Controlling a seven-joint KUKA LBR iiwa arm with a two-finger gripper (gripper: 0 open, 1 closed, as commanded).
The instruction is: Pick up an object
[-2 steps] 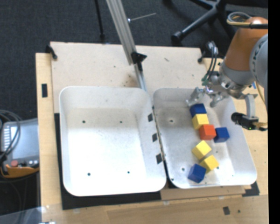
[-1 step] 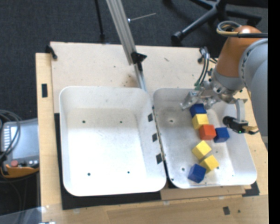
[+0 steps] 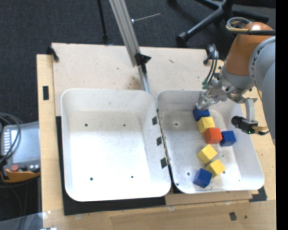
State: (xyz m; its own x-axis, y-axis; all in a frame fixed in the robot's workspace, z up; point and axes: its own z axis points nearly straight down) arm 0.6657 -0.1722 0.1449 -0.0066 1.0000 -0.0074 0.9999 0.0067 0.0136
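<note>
Reaching in from the right, my gripper (image 3: 205, 103) sits low in the right bin (image 3: 182, 176), just above a blue cube (image 3: 200, 113) at its upper part; I cannot tell its state. Below that cube lie a yellow cube (image 3: 206, 124), an orange cube (image 3: 213, 135) and more blue and yellow cubes. The left bin (image 3: 77, 128) sits alongside on the bench (image 3: 86, 66).

left bin (image 3: 110, 143) open, blocks (image 3: 212, 135) crowd right bin (image 3: 182, 128)

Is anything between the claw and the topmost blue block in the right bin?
Nothing visible. The claw hangs right over the blue block at the top of the cluster; the yellow block touches its lower side, not between them.
</note>
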